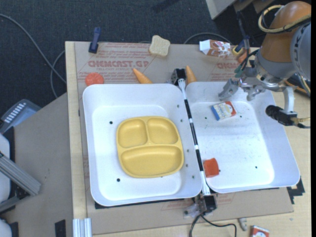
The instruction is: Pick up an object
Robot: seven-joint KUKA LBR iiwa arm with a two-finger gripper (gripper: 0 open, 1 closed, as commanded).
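Claw: positioned over the far edge of the right bin, fingers spread wide, nothing between them. Small blue-and-white carton: lying flat in that bin, just beside the claw, apparently not touching. Orange block: near the bin's left wall. Left bin: contains a yellow divided plate. A bread slice sits on the bench beyond.

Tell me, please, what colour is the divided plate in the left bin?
Yellow: the divided plate shows plainly in the camera view.
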